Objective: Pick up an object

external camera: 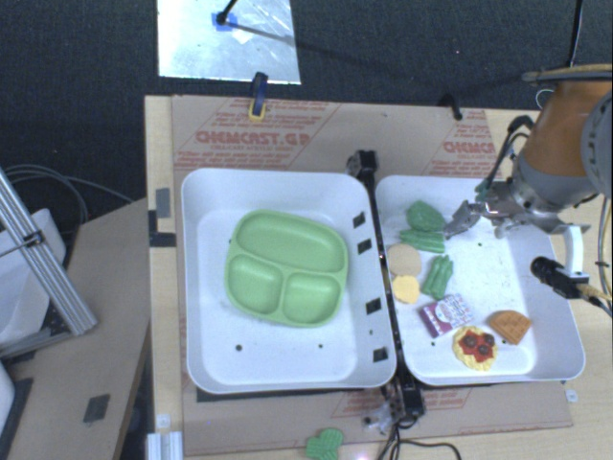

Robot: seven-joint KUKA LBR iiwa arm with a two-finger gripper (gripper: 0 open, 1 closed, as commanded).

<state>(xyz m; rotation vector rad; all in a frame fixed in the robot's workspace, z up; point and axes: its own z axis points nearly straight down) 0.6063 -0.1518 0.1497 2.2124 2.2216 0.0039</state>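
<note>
The right bin point(551, 348) holds several toy foods: two green leafy pieces point(423, 216), a green pepper-like piece point(438, 276), a beige round point(403, 260), a yellow piece point(406, 289), a pink-and-white packet point(446, 313), a small pizza point(476, 347) and a brown waffle piece point(510, 326). My gripper point(465, 217) hangs at the upper part of this bin, just right of the green leafy pieces, with nothing seen between its fingers. The arm comes in from the right.
The left bin point(206, 257) holds a green divided plate point(286, 267). A black divider with clips point(376, 257) runs between the bins. A green toy point(326, 444) lies on the bench in front of the bins. A metal stand point(43, 257) rises at the left.
</note>
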